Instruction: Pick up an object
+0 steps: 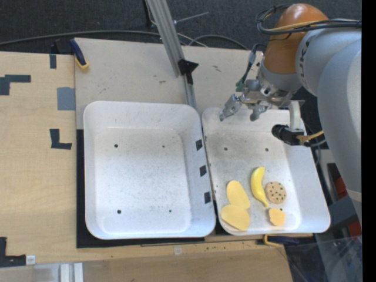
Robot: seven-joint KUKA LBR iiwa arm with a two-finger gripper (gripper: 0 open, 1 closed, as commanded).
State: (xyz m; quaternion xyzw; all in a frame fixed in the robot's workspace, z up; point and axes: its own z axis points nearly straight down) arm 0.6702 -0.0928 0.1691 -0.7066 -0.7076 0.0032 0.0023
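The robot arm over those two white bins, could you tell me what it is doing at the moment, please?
The arm's gripper hangs open above the far edge of the right bin, holding nothing. At that bin's near end lie a banana, a round cookie, two pale yellow pieces and a small orange piece. None is picked up yet. The left bin sits alongside.
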